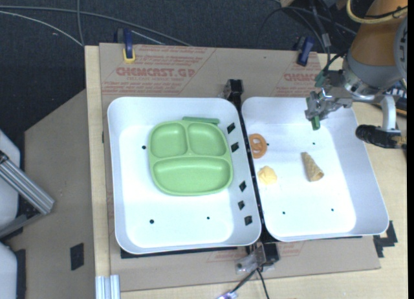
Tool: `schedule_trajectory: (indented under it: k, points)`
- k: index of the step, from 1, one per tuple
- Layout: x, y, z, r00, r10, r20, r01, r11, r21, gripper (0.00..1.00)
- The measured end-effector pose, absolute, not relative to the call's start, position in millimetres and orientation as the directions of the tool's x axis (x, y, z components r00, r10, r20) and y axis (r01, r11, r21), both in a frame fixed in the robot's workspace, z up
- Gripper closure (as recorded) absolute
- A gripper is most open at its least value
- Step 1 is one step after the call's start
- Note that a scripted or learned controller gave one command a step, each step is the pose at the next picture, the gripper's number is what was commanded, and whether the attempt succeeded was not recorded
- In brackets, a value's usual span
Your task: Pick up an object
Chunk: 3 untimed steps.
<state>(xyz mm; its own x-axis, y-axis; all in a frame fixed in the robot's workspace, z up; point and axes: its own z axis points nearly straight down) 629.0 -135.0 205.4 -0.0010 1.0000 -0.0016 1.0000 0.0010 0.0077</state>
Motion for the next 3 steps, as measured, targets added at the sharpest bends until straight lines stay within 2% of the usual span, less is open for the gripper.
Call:
schedule_trajectory:
  k: [1, 3]
  points:
    - [637.5, -71.9, 205.5, -0.007, 1.000, 0.002, 1.000, 0.007, 0.002, 1.00]
    - [640.2, 27.7, 199.4, -0.006, 1.000, 0.003, 1.000, 0.006, -0.002, 1.00]
